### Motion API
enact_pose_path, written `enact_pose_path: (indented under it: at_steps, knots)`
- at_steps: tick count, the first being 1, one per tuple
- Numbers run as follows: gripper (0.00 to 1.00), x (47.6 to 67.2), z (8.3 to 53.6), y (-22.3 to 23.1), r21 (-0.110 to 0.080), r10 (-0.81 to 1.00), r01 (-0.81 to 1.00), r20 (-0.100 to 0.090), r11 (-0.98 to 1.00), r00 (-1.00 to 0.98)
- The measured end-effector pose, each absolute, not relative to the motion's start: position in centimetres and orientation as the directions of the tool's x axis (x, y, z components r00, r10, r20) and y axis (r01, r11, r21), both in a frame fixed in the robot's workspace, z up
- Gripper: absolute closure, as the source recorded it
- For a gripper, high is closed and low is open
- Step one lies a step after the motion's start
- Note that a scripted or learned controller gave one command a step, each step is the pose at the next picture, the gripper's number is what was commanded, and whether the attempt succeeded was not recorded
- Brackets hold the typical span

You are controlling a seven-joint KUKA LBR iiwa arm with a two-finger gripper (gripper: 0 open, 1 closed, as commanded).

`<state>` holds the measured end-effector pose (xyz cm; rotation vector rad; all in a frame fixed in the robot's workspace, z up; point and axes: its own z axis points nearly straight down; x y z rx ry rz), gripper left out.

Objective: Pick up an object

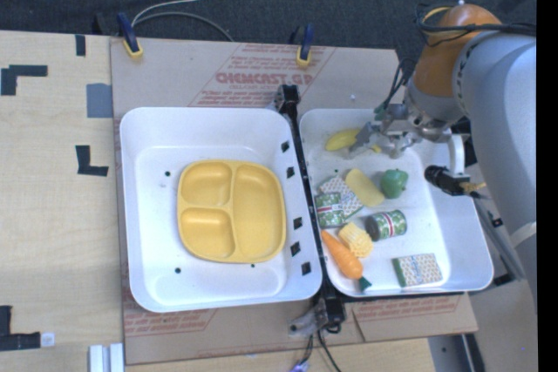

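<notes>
The right bin (453, 279) holds a yellow banana (342, 139), a pale yellow block (364, 186), a green pepper (394, 182), a green-and-white packet (332, 200), a dark can with a green label (386, 225), a corn cob (354, 240), an orange carrot (343, 254) and a small patterned box (417, 269). My gripper (377, 141) hangs low over the bin's far side, just right of the banana and above the pale block. Nothing shows between its fingers.
The left bin (144, 187) carries a yellow divided plate (232, 210). Two clamps (131, 39) (304, 50) sit at the cardboard's far edge, with a cable behind. The grey arm (497, 126) fills the right side beside the bin.
</notes>
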<state>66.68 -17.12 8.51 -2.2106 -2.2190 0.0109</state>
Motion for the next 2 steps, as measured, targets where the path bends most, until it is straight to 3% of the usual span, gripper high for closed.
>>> enact_pose_path:
  at_steps: [1, 2]
  knots:
    - [0.0, 61.1, 8.6, -10.1, 0.001, 1.0, 1.0, 0.001, 0.002, -0.002]
    - [0.0, 66.6, 8.4, -9.9, -0.012, 1.0, 1.0, 0.002, -0.001, 0.001]
